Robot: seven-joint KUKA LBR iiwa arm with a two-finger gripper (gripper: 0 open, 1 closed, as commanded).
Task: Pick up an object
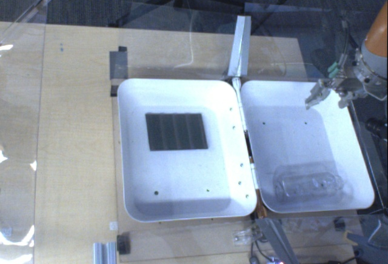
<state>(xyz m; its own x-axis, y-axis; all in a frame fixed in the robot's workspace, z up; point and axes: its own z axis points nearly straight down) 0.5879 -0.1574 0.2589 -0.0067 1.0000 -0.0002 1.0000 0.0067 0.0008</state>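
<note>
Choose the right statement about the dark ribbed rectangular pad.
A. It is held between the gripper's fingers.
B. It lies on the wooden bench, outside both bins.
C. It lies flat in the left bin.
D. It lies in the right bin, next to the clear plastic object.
C: the dark ribbed pad lies flat on the floor of the left bin, while the clear plastic object lies in the right bin.

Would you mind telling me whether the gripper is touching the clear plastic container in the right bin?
Apart. The camera view shows the gripper over the bin's far corner, bare bin floor separating it from the clear container at the near edge.
</note>
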